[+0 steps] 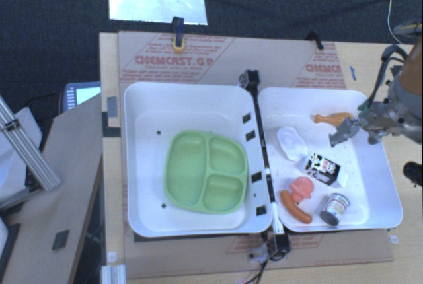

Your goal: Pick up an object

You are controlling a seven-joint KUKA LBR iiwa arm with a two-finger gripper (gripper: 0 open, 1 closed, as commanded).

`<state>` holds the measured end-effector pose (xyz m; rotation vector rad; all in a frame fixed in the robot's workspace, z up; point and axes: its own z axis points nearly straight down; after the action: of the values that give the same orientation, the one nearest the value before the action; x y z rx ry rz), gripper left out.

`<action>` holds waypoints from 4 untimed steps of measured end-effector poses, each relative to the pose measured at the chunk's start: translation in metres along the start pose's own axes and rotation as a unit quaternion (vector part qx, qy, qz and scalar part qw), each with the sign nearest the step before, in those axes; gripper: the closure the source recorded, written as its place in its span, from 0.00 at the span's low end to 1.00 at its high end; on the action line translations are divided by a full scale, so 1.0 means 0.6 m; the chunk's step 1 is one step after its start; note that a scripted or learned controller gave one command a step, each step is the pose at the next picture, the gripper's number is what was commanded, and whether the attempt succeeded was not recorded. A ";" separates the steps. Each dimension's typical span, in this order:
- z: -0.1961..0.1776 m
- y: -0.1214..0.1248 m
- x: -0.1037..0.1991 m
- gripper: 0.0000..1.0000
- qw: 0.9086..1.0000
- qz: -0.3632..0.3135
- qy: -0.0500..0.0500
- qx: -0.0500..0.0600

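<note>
The right bin (377, 210) holds several small items. A tan toy drumstick (332, 119) lies at its far side, and a clear crumpled wrapper (291, 142) sits left of centre. A black-and-white carton (322, 169) lies in the middle. Near the front are a pink toy (303, 188), an orange sausage (295, 207) and a small tin can (334, 208). My gripper (359, 133) hovers over the bin's right part, just right of the drumstick and above the carton. It is open, with nothing between its fingers.
The left bin (142, 144) holds a green divided plate (206, 172). A black divider strip (259, 150) runs between the bins. Cables hang at the right by the arm (406, 88). A metal rail (26, 150) and a grey side table (59, 177) stand to the left.
</note>
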<state>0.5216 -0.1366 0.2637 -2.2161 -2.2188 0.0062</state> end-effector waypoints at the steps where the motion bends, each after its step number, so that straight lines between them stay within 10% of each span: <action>1: -0.007 0.003 0.000 0.00 1.000 -0.001 -0.001 -0.004; 4: 0.264 0.022 0.006 0.00 1.000 0.001 0.000 -0.002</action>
<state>0.5340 -0.1327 0.1052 -2.2195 -2.2196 0.0020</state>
